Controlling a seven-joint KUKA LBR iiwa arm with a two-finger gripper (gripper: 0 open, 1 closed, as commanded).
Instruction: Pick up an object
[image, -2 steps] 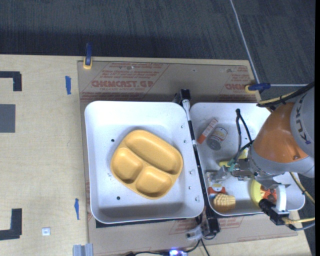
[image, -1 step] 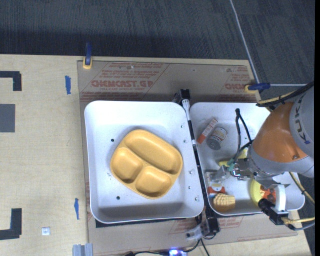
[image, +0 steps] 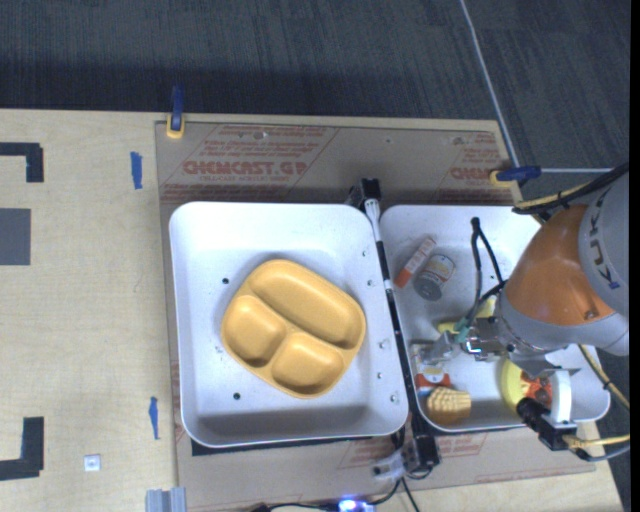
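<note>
Several items crowd the corn (image: 447, 404); the gripper (image: 432, 354) above it, jaw state unclear, could snag a neighbour

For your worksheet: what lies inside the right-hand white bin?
In the right bin: a small can, an orange tube, a corn cob, a yellow object and small bits beside the gripper. The arm covers the bin's right part, so anything beneath it is hidden.

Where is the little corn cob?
The small yellow toy corn cob lies in the right white bin, near its front edge, just below the gripper.
</note>
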